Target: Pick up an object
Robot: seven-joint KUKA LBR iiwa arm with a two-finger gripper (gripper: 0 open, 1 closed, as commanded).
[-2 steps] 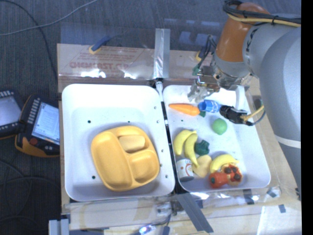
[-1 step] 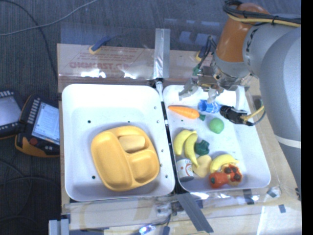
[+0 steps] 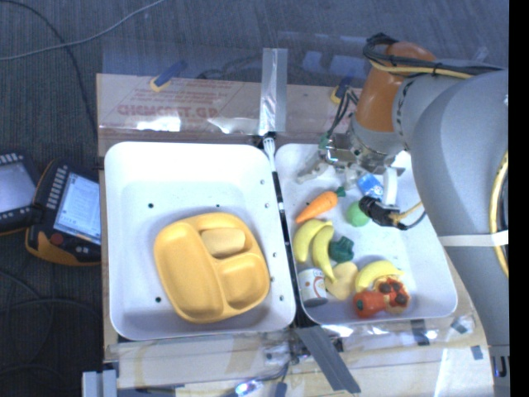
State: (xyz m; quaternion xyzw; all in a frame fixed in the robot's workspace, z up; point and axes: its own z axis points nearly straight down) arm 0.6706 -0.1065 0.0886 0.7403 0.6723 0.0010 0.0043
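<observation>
Carrot (image 3: 317,206) just below-left of the tool (image 3: 343,162), nearest candidate, lying free on the right bin (image 3: 430,259) floor among crowded toy food. Nearer the camera from the tool: bananas (image 3: 314,246), small can (image 3: 312,286), red pieces (image 3: 382,298), bunched at the front wall, awkward to reach. Green ball (image 3: 358,214) close beside the carrot. Tool low at the far end; open or closed, cannot tell. Left of the tool, yellow tray (image 3: 212,265) alone in the left bin (image 3: 132,188).

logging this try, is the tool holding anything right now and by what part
It cannot be told: the tool sits low at the back of the right bin, above the carrot, with nothing visible in it.
</observation>
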